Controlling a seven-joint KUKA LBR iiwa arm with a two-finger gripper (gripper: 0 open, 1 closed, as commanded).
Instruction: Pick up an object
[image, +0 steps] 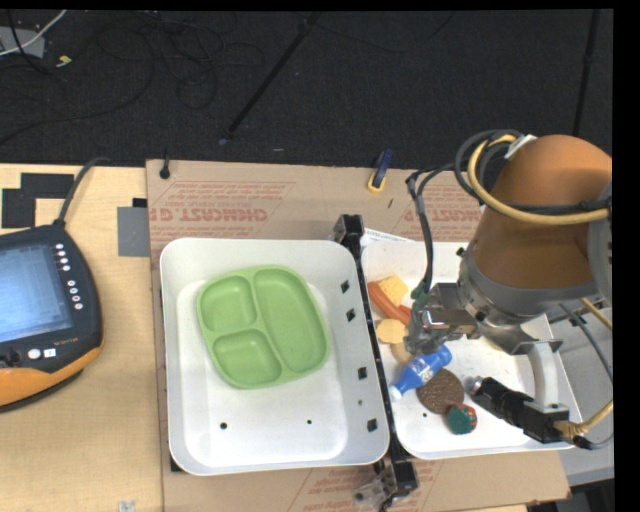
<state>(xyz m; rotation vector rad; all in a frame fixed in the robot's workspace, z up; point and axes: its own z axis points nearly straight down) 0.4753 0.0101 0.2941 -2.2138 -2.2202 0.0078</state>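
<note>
Just under the gripper (432, 322), low in the right bin (480, 447), the pickable things crowd together: a blue bottle (422, 368) lies just nearer the camera than the tool, touching a brown disc (440, 391), with a green ball (461, 419) beyond that, while an orange stick (386, 298) and a yellow block (397, 288) sit just to the tool's left. Whether the gripper is clenched, released or grasping anything cannot be told, since the wrist hides it. The likely risk is the clutter. A closing grip could catch two neighbours at once, or nudge the rounded bottle so it rolls away. The bin's left wall stands close to the stick and may block a clean approach.
</note>
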